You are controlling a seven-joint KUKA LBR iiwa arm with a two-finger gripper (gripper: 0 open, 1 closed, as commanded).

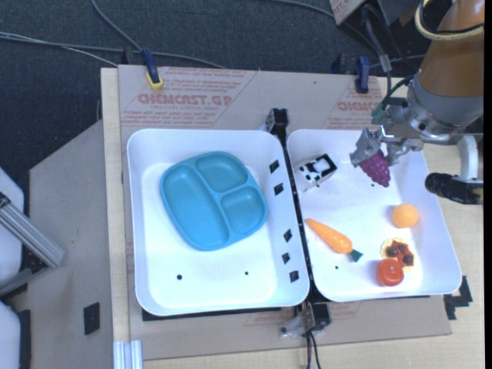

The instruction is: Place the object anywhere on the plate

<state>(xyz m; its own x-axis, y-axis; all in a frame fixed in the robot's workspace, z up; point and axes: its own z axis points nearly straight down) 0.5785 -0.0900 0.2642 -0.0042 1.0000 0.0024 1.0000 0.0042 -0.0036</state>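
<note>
A blue plate (213, 199) with three compartments lies in the left bin (146, 267), with nothing on it. Over the far part of the right bin (438, 279), my gripper (375, 151) is shut on a purple bunch of grapes (378, 170). The bunch's top sits between the fingers and the rest hangs below them. Gripper and grapes are well to the right of the plate, beyond the divider between the bins.
The right bin holds a black-and-white toy (316, 171), a carrot (331, 236), an orange ball (405, 216), a red tomato (390, 272) and a small dark-topped piece (399, 250). The raised rims (287, 206) where the two bins meet lie between the gripper and the plate.
</note>
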